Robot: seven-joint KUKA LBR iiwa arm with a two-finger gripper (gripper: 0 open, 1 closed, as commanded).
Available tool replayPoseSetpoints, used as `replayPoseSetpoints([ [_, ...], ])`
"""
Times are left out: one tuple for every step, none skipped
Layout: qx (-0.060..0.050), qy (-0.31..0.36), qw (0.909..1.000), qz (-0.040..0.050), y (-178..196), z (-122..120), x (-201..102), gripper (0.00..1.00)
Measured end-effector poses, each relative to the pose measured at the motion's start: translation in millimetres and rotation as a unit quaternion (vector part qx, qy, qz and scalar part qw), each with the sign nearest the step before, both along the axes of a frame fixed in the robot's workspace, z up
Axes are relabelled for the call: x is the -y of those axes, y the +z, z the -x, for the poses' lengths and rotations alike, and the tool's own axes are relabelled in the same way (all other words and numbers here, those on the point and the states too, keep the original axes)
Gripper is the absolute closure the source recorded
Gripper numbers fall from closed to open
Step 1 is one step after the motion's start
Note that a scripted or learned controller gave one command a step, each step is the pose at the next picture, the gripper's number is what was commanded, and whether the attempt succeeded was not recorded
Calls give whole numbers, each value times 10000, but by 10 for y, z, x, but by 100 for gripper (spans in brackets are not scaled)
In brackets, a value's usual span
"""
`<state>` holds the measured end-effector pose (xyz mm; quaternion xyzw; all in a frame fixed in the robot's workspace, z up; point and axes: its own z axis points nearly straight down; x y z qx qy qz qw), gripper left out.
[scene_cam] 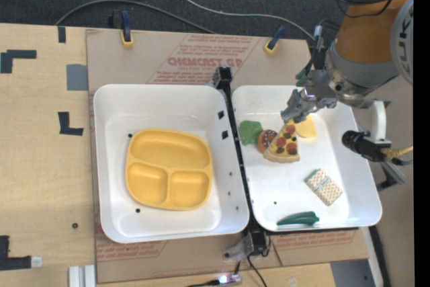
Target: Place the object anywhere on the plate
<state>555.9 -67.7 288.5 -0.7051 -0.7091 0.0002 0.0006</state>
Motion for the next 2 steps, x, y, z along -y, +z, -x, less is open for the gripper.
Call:
replayPoseSetpoints([
  [-4, -1, 10000, 0, -88, -162, -443, 100],
  [-3, 2, 10000, 2, -155, -245, -987, 100],
])
